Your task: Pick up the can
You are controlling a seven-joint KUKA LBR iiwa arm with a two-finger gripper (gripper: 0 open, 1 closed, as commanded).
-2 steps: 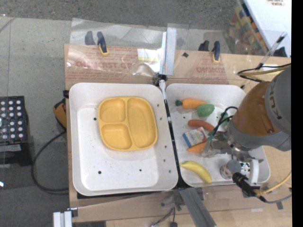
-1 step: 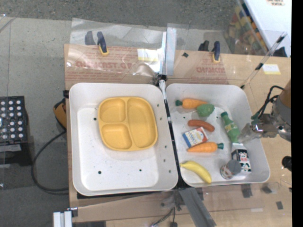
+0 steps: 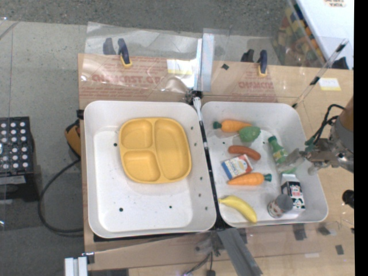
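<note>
1. You'll find the can (image 3: pixel 280 205) lying in the right bin (image 3: pixel 310 132), front right corner, touching the small carton (image 3: pixel 294 192).
2. Gripper (image 3: pixel 303 157) hovers at that bin's right wall, beside the green bottle (image 3: pixel 276 149); can't tell if the fingers are open or closed.
3. Yellow tray (image 3: pixel 155 149) sits in the left bin (image 3: pixel 103 211).

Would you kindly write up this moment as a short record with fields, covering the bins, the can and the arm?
left bin: holds a yellow divided plate
right bin: two carrots, green pepper, sausage, green bottle, small blue carton, banana, milk carton, can
can: lying near the front right corner, beside the milk carton, untouched
banana: at the front, left of the can
claw: over the right bin's right edge, by the green bottle, holding nothing visible
task state: can not yet picked up
</note>
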